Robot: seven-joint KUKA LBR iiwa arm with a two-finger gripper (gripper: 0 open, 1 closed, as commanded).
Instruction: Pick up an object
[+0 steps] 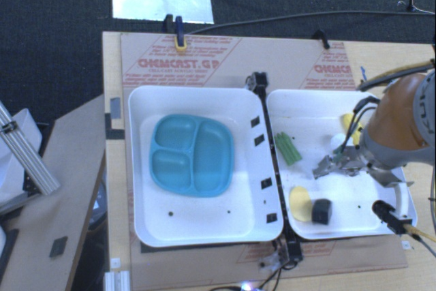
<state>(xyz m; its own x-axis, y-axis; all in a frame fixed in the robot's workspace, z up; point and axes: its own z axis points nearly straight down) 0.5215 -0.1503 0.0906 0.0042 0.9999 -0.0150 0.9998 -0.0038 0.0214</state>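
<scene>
Your arm reaches in from the right and hangs low over the right bin (300,102), with the pincer (330,167) pointing left toward the bin's middle; it looks slightly spread with nothing between its tips, though at this size you cannot be fully sure. The loose pieces sit here because this is the bin you pick from: a green ridged block (287,148) lies near the left wall, a yellow disc (299,198) and a dark grey cylinder (321,210) rest touching each other by the front edge, and a yellow piece (348,122) and a small white object (338,142) lie partly behind the wrist. The left bin (197,100) holds a blue divided plate (191,155), flat and well apart. Judging by its aim, the bare floor below the pincer means it needs shifting toward the green block or the disc
</scene>
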